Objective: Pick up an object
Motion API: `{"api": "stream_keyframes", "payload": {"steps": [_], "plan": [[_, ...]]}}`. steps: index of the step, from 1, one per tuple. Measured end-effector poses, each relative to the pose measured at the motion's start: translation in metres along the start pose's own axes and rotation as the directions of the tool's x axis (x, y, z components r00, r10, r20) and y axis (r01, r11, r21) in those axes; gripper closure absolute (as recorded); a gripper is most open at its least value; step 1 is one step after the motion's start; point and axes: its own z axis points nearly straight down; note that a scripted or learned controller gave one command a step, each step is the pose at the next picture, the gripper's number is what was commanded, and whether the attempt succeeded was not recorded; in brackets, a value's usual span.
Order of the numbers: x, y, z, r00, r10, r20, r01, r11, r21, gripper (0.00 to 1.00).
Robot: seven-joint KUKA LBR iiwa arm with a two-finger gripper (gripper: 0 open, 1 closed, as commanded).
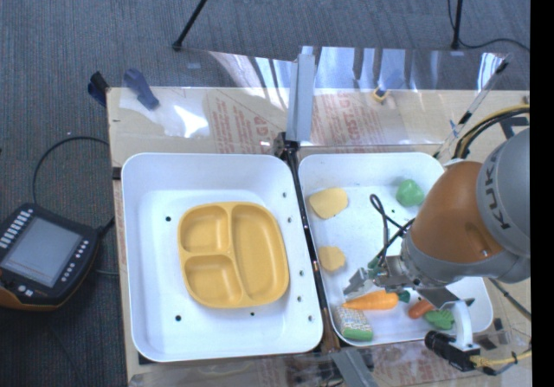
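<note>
Looking down on the bench, two white bins are sitting side by side: the left bin (pixel 147 203) is holding a yellow divided plate (pixel 232 253) with three compartments, lying flat near its middle. The right bin (pixel 363 164) is carrying the small items — a pale yellow piece (pixel 329 202) near its upper left, a smaller pale yellow piece (pixel 331 258) below it, a green ball (pixel 409 193) toward the upper right, a toy carrot (pixel 373 300) lying on its side near the lower edge, a green-and-white block (pixel 354 323) just beside the carrot at the bin's lower left corner, and a small orange and green piece (pixel 430 313) to the carrot's right. The arm (pixel 459 221) is reaching in from the right over this bin, its orange band showing large, and the gripper (pixel 370 278) is hanging low just above the carrot; whether it is touching the carrot cannot be told. A handheld controller (pixel 39 254) is resting on the floor to the left of the bench.
</note>
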Motion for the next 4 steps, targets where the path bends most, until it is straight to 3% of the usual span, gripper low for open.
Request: {"api": "stream_keyframes", "payload": {"steps": [1, 2, 3, 4], "plan": [[-0.087, -0.002, -0.001, 0.992, 0.123, 0.002, -0.123, 0.992, -0.003, 0.00], [0.011, 0.001, 0.000, 0.979, 0.203, -0.002, -0.203, 0.979, 0.000, 0.00], [0.011, 0.001, 0.000, 0.994, 0.107, 0.001, -0.107, 0.994, 0.000, 0.00], [0.010, 0.000, -0.008, 0.994, 0.112, -0.001, -0.112, 0.994, 0.004, 1.00]]}}
